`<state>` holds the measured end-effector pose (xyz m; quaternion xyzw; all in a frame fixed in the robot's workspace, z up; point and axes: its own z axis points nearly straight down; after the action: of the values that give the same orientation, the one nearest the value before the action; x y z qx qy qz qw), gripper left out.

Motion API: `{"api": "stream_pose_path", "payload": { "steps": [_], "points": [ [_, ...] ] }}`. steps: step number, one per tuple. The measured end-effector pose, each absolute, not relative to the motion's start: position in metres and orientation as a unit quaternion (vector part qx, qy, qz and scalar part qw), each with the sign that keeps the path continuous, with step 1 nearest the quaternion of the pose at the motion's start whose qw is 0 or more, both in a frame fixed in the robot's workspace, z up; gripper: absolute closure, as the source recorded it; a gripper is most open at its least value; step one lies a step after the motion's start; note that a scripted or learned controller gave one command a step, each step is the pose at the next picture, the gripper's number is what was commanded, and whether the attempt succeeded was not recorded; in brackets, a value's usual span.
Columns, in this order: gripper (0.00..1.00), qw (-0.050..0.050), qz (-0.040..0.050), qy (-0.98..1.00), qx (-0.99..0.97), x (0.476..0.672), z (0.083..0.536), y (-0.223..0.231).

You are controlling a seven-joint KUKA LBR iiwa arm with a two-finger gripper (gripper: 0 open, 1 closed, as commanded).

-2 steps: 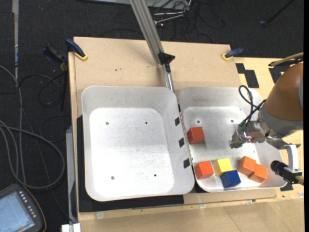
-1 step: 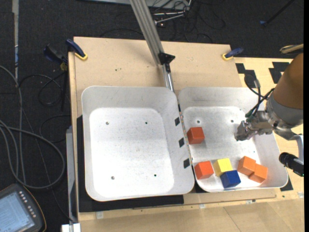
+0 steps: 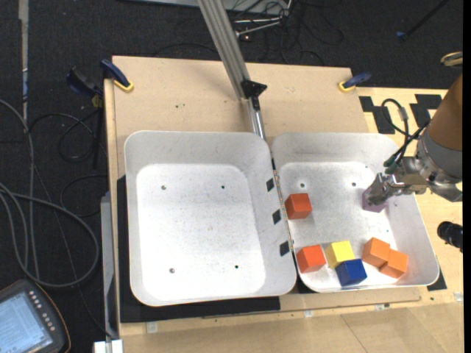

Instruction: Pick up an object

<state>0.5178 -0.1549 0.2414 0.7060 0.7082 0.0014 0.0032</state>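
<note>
Gripper point(image 3: 379, 195) lowered onto purple block point(image 3: 374, 203), well right of orange cube point(image 3: 298, 206) | finger state: cannot be told | block judged light, rigid; opposite flat faces to be taken.

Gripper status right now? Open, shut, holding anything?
Gripper: down in the right bin, over a purple object; open or shut cannot be told, no grasp confirmed.

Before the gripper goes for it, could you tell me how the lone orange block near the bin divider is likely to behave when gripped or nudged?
The orange block looks like a rigid cube with flat faces, so it should slide rather than roll if nudged. It sits apart from the other blocks, so fingers could probably close on it freely. It seems small and likely light, so a glancing touch might skid it across the right bin.
</note>
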Motion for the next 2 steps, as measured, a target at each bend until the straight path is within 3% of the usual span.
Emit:
{"api": "stream_pose_path", "payload": {
  "steps": [2],
  "points": [
    [1.0, 0.0, 0.0012, 0.71, 0.704, 0.549, 0.257, -0.053]
  ]
}}
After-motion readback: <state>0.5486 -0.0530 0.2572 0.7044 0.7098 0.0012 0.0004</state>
